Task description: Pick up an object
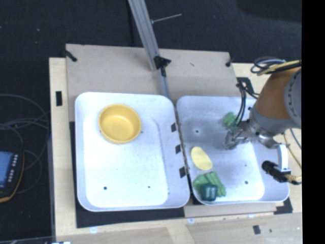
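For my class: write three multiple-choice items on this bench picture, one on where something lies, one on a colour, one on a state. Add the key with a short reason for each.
1. Where is the yellow bowl?
A. left bin
B. right bin
C. on the bench outside the bins

2. What colour is the small thing next to the gripper?
A. red
B. green
C. blue

3. How does the yellow bowl stand?
A. upside down
B. on its side
C. upright, opening upward

Key:
1 A, it sits in the far part of the left bin.
2 B, the small green piece lies just beyond the gripper in the right bin.
3 C, its hollow inside faces the camera.
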`<state>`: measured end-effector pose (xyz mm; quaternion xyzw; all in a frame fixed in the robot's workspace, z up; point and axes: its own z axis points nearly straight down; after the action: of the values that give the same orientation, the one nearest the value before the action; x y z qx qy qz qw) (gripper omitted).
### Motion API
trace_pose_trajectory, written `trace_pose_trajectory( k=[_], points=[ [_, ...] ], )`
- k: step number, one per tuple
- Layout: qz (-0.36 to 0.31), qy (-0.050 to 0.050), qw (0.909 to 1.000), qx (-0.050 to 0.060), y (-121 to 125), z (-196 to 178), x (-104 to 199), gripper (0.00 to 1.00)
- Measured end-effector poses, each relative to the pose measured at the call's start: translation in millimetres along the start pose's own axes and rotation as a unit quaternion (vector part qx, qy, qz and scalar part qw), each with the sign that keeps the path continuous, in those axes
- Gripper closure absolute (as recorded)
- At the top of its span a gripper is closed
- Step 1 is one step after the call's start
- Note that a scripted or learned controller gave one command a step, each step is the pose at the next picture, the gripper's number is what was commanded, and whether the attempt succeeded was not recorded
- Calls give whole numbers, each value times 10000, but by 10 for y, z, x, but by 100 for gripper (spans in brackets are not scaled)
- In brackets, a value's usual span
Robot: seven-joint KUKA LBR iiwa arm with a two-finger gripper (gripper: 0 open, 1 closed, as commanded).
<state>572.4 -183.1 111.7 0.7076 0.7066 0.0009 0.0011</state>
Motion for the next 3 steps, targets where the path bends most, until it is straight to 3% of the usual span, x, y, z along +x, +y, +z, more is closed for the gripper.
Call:
trace_pose_trajectory(
  k=[2,3],
  points=[
    [-6,-4,10000,-13,83,-996,-71,100],
    [-27,5,10000,1,145,-1149,445,100]
  ],
)
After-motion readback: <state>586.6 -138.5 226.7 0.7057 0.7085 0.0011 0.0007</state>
